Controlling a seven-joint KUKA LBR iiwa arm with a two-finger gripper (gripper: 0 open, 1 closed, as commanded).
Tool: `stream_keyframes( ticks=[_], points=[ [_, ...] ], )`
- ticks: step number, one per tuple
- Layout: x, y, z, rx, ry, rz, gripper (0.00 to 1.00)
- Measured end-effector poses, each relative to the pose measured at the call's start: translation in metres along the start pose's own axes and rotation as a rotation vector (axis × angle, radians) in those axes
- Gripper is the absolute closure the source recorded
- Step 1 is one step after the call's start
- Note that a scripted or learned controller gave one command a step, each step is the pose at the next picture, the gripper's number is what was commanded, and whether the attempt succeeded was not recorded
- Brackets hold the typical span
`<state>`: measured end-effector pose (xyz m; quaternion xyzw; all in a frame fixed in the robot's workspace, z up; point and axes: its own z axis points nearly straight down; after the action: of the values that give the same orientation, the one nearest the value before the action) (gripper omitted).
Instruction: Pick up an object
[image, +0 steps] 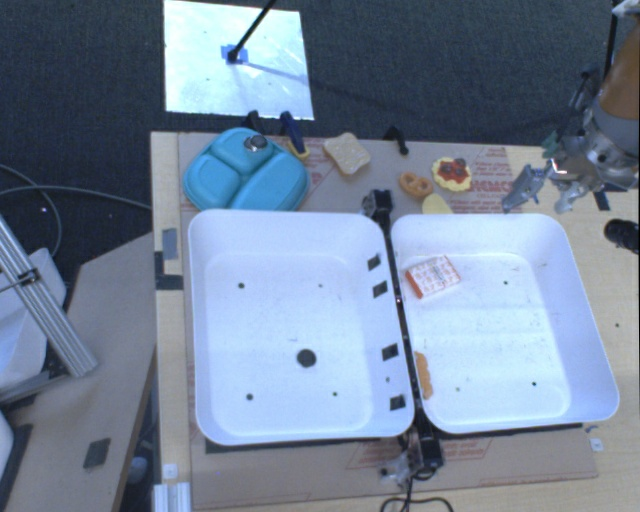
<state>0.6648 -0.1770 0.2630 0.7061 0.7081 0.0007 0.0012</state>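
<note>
A red and white packet (432, 276) lies flat in the right bin (590, 330), near its back left corner. A small orange piece (423, 375) rests against that bin's left wall. In the left bin (215, 300) sits one small dark round object (306, 357). My gripper (545, 193) hangs above the back right edge of the right bin, well off from the packet. Its fingers (517, 190) are spread open with nothing between them.
Behind the bins lie a blue divided plate (245, 172), a bread slice (347, 153), a pretzel (415, 183), a small tart (452, 173) and a yellow piece (436, 205). A black divider strip (392, 300) runs between the bins.
</note>
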Motion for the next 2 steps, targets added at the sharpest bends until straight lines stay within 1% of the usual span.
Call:
stream_keyframes(
  ticks=[1,2],
  points=[
    [0.056,0.002,0.139,0.012,0.006,-0.005,0.0],
    [0.007,0.003,0.179,-0.001,0.0,0.004,0.0]
  ],
)
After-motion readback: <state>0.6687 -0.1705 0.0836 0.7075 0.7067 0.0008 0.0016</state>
